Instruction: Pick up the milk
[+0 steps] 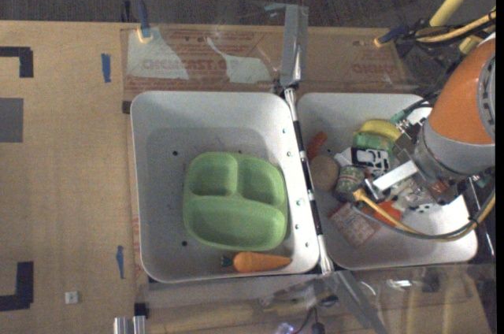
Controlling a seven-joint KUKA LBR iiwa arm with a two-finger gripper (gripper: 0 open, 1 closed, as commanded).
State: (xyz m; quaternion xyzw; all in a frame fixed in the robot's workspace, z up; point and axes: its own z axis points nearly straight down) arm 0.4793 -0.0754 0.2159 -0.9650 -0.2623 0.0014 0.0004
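Observation:
The milk (370, 158), a small carton with black-and-white print, lies in the right bin (441, 250) near its middle. It sits among other groceries, just below a green packet (370, 141) and a banana (380, 128). My gripper (408, 194) hangs low over the right bin, just right of and below the milk, under the grey and orange wrist. The wrist hides the gripper's lower part. Nothing can be seen held in it.
Close to the milk are a can (349, 181), a brown potato (324, 173), a red item (316, 144), a brown packet (354, 222) and an orange piece (383, 211). The left bin (157, 128) holds a green divided plate (235, 200) and a carrot (256, 262).

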